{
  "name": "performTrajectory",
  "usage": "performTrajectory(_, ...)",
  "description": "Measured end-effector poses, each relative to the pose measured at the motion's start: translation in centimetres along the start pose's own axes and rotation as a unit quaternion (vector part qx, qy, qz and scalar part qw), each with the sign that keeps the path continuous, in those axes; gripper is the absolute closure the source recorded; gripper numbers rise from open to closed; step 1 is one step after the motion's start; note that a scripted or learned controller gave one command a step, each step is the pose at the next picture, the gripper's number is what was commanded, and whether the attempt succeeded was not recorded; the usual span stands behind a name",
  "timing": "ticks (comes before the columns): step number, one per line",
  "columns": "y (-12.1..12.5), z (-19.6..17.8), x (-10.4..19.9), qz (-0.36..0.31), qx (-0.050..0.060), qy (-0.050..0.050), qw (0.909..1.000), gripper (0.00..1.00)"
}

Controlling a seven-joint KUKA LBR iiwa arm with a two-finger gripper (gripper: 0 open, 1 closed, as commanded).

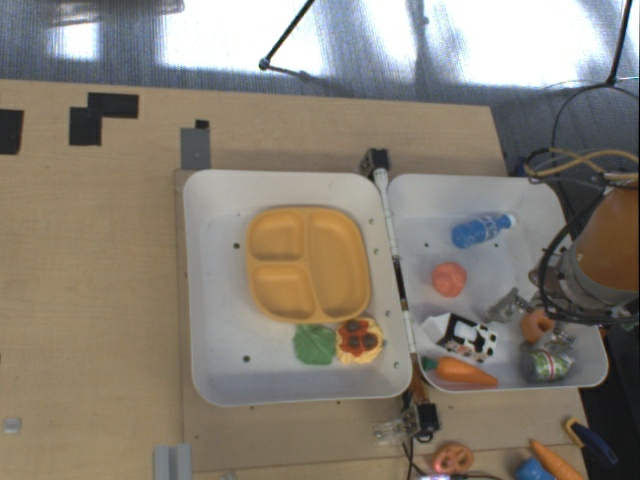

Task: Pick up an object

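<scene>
bins (pixel 215 298): white
tray (pixel 307 264): yellow-orange
leaf (pixel 315 344): green
pizza (pixel 360 340): yellow with red spots
bottle (pixel 481 230): blue, white cap
ball (pixel 449 279): salmon pink
carton (pixel 462 338): white with black patches
carrot (pixel 465 372): orange
can (pixel 545 364): silver and green
bench (pixel 90 298): tan

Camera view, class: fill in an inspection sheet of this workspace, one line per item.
Surface: wooden bench bearing a left bin and a right bin.
Job's things: right bin holds a blue bottle, pink ball, cow-print carton, carrot, green can.
Clutter: left bin holds a yellow divided plate, green leaf toy, small pizza toy.
Grippers: hand low over the right bin; finger state unclear.
Cables: looped at the arm.
Surroundings: pretzel toy on the bench edge.
</scene>
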State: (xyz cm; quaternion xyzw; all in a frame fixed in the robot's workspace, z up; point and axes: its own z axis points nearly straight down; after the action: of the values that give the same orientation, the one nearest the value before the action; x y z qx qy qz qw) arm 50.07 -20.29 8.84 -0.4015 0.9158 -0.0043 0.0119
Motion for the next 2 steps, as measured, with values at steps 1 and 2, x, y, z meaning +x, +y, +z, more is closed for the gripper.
performTrajectory(1, -0.14, -1.10, -0.03, 0.003, 0.000, 0.001, 1.0000, 1.00)
performTrajectory(2, -0.15, -1.13, -0.10, 0.003, 0.001, 0.000, 1.0000, 0.00)
